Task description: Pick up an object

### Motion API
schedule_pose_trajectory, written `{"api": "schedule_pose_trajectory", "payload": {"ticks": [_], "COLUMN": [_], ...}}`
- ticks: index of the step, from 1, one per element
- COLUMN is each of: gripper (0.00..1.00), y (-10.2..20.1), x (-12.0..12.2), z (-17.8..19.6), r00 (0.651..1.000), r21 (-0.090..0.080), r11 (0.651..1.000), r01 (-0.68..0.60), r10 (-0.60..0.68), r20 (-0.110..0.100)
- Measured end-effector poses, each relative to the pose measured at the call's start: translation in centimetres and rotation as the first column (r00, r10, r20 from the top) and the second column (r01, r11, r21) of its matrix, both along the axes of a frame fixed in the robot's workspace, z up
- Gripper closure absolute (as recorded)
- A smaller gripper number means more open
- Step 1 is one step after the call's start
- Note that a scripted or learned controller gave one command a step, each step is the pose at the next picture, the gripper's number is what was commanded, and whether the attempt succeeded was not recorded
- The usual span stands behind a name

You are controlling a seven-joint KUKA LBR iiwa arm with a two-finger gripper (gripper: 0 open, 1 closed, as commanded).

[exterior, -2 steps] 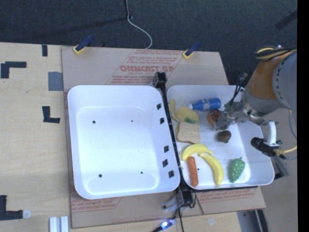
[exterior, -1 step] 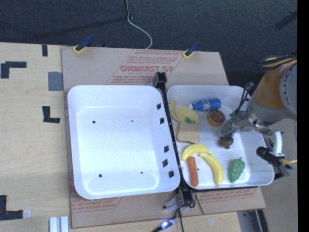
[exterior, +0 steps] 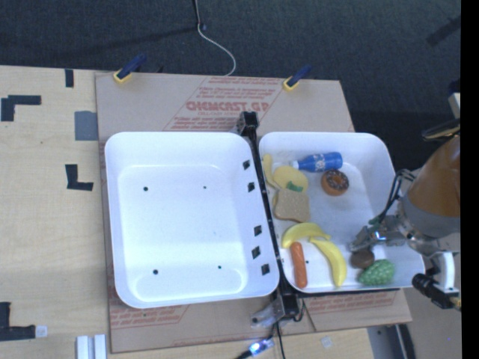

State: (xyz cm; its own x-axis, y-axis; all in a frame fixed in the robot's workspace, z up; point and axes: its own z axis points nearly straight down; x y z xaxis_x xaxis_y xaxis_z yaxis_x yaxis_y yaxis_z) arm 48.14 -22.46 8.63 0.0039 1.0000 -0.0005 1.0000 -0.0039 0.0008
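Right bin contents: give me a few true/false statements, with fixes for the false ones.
1. The blue plastic bottle lies at the far side of the right white bin. True.
2. The yellow toy banana lies in the left white bin. False: it lies in the right bin, beside the orange toy carrot.
3. The green knobbly toy sits in the right bin's near right corner. True.
4. The tool hangs over the left bin. False: it is over the right bin, near the small brown round object.
5. The round brown doughnut toy lies near the bottle. True.
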Motion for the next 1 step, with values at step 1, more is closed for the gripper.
{"api": "schedule_pose_trajectory", "payload": {"ticks": [1], "gripper": [1.00], "y": [5.94], "x": [3.22], "z": [24.30], "r00": [1.000], "r21": [-0.004], "r11": [1.000], "r01": [-0.011], "r10": [0.011], "r20": [0.017]}}
